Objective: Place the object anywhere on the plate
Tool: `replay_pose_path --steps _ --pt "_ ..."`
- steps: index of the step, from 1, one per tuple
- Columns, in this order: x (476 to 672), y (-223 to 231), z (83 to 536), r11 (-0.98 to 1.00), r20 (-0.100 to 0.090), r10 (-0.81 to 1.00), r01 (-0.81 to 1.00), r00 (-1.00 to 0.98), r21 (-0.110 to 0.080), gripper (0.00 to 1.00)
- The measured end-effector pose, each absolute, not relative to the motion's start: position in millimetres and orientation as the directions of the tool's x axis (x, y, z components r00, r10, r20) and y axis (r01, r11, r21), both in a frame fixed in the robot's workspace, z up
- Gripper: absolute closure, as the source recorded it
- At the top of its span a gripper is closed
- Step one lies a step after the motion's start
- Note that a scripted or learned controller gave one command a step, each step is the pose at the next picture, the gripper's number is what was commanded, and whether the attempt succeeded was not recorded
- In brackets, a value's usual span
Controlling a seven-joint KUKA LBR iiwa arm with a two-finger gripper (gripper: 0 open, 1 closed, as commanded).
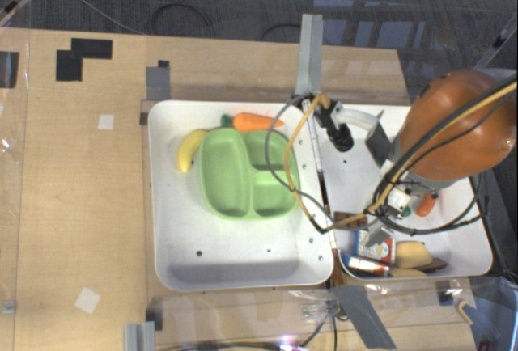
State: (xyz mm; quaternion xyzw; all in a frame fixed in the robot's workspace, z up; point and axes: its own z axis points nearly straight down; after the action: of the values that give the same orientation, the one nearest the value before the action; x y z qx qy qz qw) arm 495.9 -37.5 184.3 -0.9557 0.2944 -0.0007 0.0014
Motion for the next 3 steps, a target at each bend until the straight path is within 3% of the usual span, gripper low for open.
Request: replay_pose_path --steps 1,2,3 --pt "498.0 -35.4 195.4 -0.825 0.003 -0.565 -0.565 0.825 -0.008 1.00" --pt "496.2 -23.6 184.3 -0.965 0.002 -0.263 -0.263 0.965 -0.003 1.00" --pt "496.1 -18.1 184.1 -0.977 0.001 -0.214 -0.214 0.977 -0.003 1.00"
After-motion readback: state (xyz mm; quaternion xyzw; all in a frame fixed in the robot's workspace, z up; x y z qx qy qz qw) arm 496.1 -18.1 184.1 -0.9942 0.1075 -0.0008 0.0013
